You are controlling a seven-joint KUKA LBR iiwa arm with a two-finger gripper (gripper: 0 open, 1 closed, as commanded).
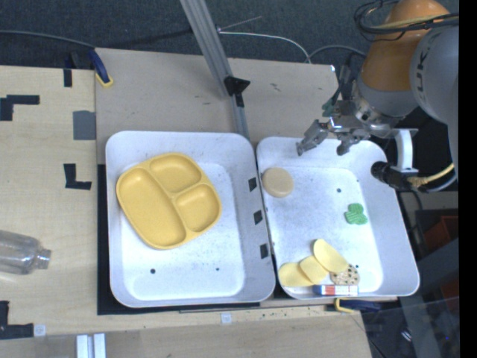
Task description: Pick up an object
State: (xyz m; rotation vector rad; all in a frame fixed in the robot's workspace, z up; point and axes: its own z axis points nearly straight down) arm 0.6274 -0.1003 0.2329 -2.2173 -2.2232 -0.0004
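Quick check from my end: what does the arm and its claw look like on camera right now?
A bulky grey arm with an orange band above the wrist, black cables looped over it. The claw is dark metal with two slim fingers.

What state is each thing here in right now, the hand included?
hand: open, holding nothing, above the right bin's far edge
yellow divided plate: lying flat in the left bin
tan round piece: resting in the right bin
green piece: resting in the right bin
yellow slices: piled at the right bin's near edge
clear bottle: on its side on the bench
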